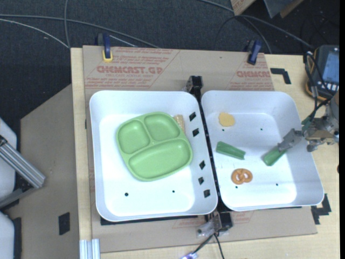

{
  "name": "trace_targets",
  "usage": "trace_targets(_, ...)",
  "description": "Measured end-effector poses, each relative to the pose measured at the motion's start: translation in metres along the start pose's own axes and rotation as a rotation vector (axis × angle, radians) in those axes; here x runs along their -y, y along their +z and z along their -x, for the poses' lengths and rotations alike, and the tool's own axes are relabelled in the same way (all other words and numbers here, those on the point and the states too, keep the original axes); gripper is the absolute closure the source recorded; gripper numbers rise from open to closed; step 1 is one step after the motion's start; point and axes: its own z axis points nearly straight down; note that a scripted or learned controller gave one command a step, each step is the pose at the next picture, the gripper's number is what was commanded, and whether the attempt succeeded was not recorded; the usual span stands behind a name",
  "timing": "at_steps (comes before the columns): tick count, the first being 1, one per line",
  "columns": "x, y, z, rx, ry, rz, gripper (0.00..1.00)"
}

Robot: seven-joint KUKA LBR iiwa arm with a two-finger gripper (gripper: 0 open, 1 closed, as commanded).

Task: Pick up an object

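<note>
The right bin point(302, 161) holds a yellow round piece point(227, 120), a green stick point(230, 150), an orange pretzel-shaped piece point(241, 176) and a short green piece point(273, 156). My gripper point(285, 143) reaches in from the right, low over the right bin. Its tip is right at the upper end of the short green piece. Whether that piece is gripped or just touched is not visible. The arm's wrist point(319, 131) hangs over the bin's right rim.
The left bin point(108, 193) holds a green divided plate point(154, 145) with a small tan piece point(179, 124) at its upper right edge. Black clips line the divider point(200, 144) between the bins. Cables and equipment sit at the far right.
</note>
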Motion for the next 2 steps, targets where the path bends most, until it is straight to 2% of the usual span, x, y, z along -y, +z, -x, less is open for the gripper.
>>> trace_targets(1, -0.003, -0.008, -0.001, 0.004, -0.005, 0.014, 0.0)
trace_targets(2, -0.003, 0.034, -0.001, 0.003, -0.004, 0.011, 0.0)
